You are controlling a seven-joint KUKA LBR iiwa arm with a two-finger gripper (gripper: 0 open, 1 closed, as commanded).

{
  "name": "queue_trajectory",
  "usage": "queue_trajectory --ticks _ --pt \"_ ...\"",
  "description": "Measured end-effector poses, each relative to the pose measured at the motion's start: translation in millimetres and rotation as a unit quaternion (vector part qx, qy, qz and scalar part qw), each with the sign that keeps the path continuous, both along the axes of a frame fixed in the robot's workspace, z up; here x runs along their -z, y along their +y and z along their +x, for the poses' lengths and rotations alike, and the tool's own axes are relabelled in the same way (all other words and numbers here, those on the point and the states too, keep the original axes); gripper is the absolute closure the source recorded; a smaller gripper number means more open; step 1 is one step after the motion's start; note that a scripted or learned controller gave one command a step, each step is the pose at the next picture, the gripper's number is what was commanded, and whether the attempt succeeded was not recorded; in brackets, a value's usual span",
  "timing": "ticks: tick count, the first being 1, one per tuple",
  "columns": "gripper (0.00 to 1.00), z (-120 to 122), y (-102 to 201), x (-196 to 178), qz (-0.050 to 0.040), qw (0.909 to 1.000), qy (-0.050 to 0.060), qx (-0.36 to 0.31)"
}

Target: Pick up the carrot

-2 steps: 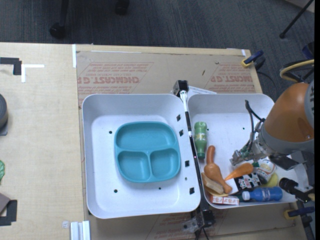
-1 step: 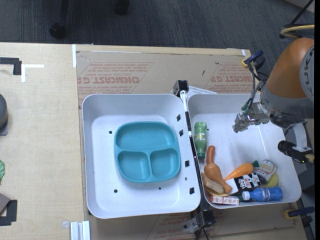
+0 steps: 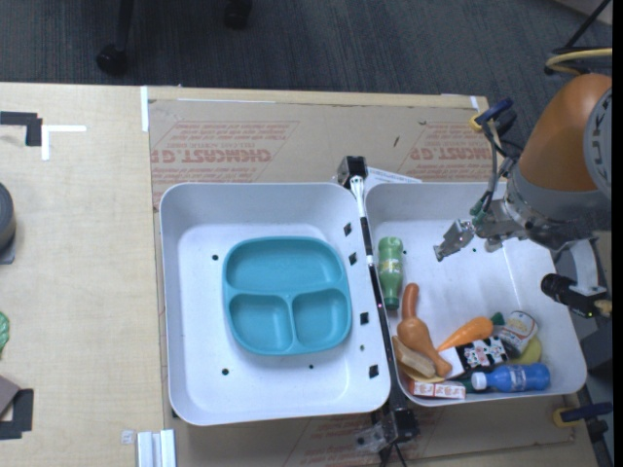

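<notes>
The carrot [image 3: 467,333] is orange with a small green top and lies slanted in the near part of the right bin [image 3: 438,212], among other toy food. My gripper [image 3: 467,241] hangs over the middle of that bin, up and slightly behind the carrot and well apart from it. Its fingers [image 3: 449,242] are spread open with nothing between them.
Around the carrot lie a brown drumstick [image 3: 414,327], a bread slice [image 3: 416,360], a black-and-white packet [image 3: 482,354], a blue bottle [image 3: 511,379] and a yellow piece [image 3: 527,344]. A green bottle [image 3: 390,269] lies by the left wall. The left bin [image 3: 185,261] holds a teal divided plate [image 3: 287,295].
</notes>
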State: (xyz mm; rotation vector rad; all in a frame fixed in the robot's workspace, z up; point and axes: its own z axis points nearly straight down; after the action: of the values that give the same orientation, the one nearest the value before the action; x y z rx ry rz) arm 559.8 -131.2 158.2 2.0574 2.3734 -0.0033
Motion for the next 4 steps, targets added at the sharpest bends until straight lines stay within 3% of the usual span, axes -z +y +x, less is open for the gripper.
queue_trajectory --ticks 1,2,3,4 --pt "0.0 -58 -13 32 0.0005 0.9981 0.001 -0.062" --pt "0.0 -81 -18 65 0.0009 0.9904 -0.001 -0.139" --pt "1.0 -78 -19 56 -0.0004 0.9906 -0.004 -0.137" --pt "1.0 -80 53 -33 0.0003 0.9979 -0.001 0.064"
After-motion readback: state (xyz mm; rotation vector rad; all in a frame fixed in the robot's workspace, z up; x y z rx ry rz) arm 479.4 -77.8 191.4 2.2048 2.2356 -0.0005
